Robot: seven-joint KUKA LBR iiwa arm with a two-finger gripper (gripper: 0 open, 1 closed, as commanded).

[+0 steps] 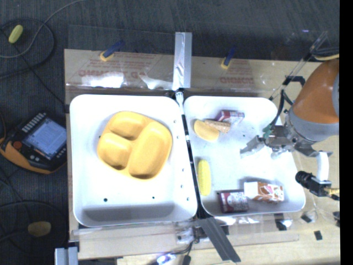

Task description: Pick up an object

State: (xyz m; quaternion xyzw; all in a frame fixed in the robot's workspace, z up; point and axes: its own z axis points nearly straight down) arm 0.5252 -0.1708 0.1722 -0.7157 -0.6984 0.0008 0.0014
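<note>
While no label txt is legible, gripper hovers over right bin, grip state unclear.

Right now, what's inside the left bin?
The left bin holds one big yellow three-lobed tray, lying toward the back. Whatever lies beneath the tray is covered. The gripper is over the right bin.

No legible text or labels.
</note>
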